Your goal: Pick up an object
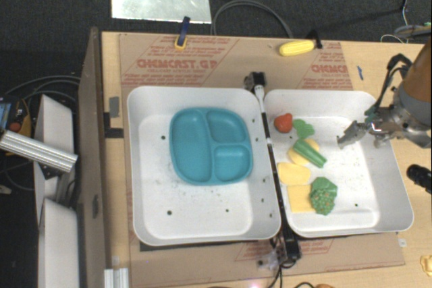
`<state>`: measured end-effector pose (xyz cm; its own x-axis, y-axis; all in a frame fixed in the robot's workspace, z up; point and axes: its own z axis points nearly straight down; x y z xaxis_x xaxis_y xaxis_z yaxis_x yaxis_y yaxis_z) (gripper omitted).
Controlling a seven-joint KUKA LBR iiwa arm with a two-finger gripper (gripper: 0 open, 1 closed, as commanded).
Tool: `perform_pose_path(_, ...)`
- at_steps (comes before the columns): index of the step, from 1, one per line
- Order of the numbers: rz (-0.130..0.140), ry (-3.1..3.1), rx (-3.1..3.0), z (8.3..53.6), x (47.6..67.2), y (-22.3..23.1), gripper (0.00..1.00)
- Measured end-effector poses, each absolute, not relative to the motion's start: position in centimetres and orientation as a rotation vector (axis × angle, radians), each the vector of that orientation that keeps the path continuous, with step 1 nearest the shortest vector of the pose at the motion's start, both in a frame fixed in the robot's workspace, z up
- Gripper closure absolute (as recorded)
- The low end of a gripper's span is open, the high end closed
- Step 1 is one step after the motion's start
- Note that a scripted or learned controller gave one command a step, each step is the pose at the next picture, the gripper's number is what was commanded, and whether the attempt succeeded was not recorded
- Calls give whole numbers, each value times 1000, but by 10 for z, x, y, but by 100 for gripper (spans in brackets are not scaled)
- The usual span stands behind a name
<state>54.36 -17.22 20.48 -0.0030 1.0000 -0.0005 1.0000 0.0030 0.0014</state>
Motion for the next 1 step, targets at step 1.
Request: perform_pose_path(1,0,2225,2222,79,506,-152,0)
